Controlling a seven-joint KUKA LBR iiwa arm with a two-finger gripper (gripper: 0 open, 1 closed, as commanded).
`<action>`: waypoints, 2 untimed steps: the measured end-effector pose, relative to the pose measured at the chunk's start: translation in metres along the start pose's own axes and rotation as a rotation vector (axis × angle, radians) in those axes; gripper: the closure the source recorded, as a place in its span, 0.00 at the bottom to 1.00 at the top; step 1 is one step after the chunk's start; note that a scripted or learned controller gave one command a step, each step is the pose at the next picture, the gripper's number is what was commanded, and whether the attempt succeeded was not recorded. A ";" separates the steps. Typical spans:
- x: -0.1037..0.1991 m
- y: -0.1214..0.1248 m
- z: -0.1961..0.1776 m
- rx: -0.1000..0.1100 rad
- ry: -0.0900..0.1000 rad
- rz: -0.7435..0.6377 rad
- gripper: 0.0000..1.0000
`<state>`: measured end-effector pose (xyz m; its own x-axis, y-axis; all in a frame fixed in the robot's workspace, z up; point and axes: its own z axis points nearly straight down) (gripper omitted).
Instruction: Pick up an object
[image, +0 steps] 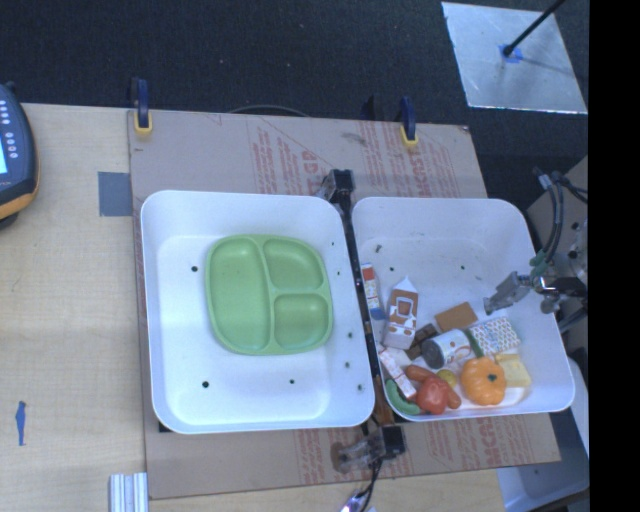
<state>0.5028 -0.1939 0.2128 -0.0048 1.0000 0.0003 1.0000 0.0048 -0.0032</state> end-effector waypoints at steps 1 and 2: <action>0.081 0.018 0.123 -0.008 -0.010 -0.001 0.00; 0.035 0.049 0.118 -0.008 -0.003 0.003 0.00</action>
<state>0.5510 -0.1590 0.0943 -0.0014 1.0000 -0.0029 1.0000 0.0014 0.0045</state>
